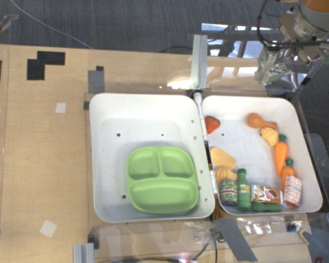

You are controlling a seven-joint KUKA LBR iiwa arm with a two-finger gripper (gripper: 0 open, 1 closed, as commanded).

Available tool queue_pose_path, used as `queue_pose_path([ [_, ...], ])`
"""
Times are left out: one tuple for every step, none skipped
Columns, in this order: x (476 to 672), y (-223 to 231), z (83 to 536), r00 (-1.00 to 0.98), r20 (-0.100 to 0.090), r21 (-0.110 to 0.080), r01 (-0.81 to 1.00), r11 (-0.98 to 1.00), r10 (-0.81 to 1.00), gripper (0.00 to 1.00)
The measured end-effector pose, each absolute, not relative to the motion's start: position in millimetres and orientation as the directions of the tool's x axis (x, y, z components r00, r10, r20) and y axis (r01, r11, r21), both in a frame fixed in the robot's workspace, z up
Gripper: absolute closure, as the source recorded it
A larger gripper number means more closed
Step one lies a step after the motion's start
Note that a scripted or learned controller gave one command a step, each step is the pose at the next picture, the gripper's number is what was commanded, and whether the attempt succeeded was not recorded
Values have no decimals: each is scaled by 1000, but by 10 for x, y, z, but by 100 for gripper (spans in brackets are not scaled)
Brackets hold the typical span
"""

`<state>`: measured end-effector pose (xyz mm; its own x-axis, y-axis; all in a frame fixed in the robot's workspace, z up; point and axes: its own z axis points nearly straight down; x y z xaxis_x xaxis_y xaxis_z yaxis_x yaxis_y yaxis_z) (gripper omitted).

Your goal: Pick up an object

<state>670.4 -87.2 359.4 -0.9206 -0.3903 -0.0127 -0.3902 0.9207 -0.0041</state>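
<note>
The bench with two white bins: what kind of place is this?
Probably a robotics lab: a grey arm with an orange band hangs over two shallow white plastic bins, one holding toy food such as an orange plastic carrot.

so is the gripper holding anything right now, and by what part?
Nothing held. The two-finger gripper sits above the right white bin's far rim, nothing between its fingers; the food toys lie in the bin.

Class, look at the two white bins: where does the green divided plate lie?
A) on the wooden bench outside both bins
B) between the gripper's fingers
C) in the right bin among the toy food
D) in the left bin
D: the green divided plate lies flat on the floor of the left bin, while the toy food sits in the right bin.
</note>
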Motion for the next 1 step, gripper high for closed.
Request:
queue_pose_path([
  [6701,-917,3580,-974,-12,-2,-226,974,-226,100],
])
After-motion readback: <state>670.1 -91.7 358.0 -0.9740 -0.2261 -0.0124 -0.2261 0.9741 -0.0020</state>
